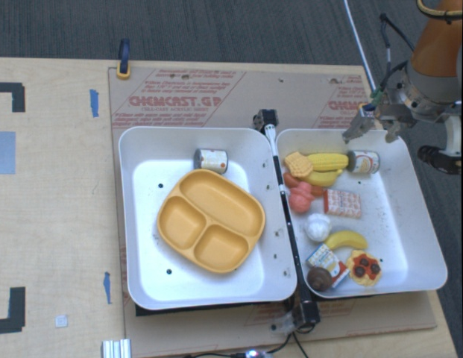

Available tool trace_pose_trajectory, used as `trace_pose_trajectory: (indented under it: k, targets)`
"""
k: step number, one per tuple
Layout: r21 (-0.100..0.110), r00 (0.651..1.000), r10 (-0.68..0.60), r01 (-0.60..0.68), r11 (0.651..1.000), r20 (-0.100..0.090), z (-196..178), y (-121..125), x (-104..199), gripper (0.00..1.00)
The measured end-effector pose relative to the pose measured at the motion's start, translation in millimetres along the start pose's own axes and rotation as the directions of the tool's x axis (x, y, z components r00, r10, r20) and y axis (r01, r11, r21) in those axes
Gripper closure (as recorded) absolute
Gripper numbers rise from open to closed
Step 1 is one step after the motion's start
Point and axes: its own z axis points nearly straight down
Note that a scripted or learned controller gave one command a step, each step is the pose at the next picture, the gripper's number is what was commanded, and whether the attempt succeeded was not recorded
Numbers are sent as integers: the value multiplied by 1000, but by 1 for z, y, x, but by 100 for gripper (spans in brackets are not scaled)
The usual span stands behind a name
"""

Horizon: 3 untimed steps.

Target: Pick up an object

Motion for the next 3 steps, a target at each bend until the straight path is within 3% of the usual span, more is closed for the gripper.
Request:
trace_pose_trajectory:
  k: [1, 2, 3]
  targets:
    - [-4, 1000, 0, 0, 1000, 2, 94, -4, 21, 0]
    - [-1, 1000, 0, 0, 1000, 0, 118, -48, 59, 0]
    - [-6, 1000, 1, -1, 1000, 2, 106, -47, 58, 100]
